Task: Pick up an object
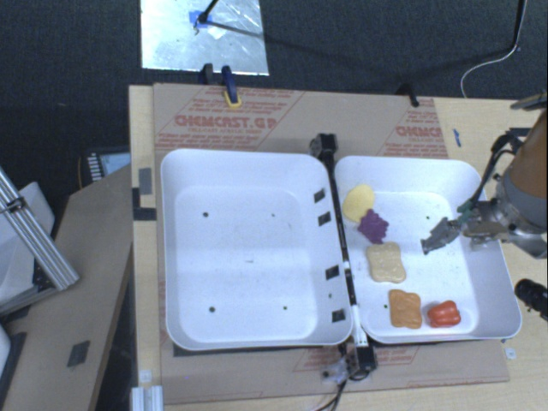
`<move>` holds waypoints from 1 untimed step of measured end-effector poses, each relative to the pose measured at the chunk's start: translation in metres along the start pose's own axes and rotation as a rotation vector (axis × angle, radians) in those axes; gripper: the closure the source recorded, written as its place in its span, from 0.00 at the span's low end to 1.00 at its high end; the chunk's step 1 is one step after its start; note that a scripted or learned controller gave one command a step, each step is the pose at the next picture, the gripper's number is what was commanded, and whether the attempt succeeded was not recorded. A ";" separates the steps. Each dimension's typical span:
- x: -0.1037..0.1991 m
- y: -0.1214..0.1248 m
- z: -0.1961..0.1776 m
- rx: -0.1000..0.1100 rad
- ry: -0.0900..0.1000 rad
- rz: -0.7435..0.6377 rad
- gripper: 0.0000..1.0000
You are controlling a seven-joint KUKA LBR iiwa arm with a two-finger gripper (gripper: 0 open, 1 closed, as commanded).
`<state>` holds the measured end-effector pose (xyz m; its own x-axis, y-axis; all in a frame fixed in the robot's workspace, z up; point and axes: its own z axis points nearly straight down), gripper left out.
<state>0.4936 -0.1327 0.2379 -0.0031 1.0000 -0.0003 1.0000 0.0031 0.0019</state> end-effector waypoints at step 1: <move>0.000 0.001 -0.011 -0.003 -0.001 -0.002 1.00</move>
<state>0.4946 -0.1327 0.2489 -0.0051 1.0000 -0.0009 1.0000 0.0051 0.0049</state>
